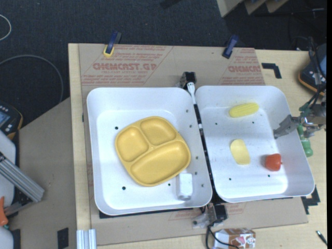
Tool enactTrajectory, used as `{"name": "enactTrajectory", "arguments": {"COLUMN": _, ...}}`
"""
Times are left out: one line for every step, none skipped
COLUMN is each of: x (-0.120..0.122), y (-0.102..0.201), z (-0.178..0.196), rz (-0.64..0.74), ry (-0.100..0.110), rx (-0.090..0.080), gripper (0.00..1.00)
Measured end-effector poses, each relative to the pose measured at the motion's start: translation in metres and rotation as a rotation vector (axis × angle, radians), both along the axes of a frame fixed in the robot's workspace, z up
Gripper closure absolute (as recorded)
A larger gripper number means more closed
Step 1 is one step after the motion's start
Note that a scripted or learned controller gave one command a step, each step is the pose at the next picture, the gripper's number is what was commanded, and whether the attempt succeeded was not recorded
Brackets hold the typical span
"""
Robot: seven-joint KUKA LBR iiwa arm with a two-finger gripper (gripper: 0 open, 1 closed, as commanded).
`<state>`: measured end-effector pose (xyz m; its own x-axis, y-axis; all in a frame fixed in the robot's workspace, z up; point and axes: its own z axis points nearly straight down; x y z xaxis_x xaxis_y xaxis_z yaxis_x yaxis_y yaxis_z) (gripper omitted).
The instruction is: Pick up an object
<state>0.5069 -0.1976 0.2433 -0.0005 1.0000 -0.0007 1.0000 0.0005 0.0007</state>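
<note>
Approach is the step in hand, I judge: I would bring the tool (290, 124) from the right rim of the right bin (295, 183) over the red tomato-like object (273, 162), which lies just inside that rim, well apart from the pale yellow piece (239, 152) and the corn cob (244, 109), and go straight down on it. The tool hangs above that rim touching nothing, and whether it is spread or pressed together I cannot tell.
</note>
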Motion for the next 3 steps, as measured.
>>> {"name": "enactTrajectory", "arguments": {"x": -0.01, "y": -0.023, "z": -0.16, "rz": 0.002, "ry": 0.005, "rx": 0.012, "gripper": 0.0}}
{"name": "enactTrajectory", "arguments": {"x": -0.01, "y": -0.026, "z": -0.145, "rz": -0.001, "ry": -0.001, "rx": 0.0, "gripper": 1.0}}
{"name": "enactTrajectory", "arguments": {"x": 0.064, "y": -0.012, "z": -0.156, "rz": 0.006, "ry": -0.005, "rx": -0.001, "gripper": 1.0}}
